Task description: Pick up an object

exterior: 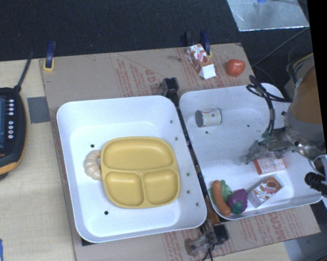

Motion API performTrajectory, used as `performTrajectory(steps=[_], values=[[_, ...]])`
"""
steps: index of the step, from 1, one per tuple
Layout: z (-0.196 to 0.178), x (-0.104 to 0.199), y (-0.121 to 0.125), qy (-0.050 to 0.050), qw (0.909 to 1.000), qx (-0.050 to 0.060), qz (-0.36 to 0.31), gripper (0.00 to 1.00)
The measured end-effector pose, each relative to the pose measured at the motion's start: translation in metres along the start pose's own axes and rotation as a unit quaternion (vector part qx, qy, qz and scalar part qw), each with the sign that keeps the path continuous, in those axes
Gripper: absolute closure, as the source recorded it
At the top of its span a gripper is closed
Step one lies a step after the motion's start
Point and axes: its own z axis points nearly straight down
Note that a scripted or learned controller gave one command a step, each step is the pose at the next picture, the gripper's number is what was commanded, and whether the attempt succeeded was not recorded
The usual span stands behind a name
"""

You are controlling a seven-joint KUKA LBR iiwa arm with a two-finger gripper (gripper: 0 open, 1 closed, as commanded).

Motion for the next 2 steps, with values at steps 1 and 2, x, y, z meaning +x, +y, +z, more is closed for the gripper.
performTrajectory(steps=[1,2], values=[[-0.0101,-0.0009,0.0001,-0.001,1.0,0.0,-0.001,1.0],[-0.0101,-0.0009,0.0001,-0.001,1.0,0.0,-0.001,0.0]])
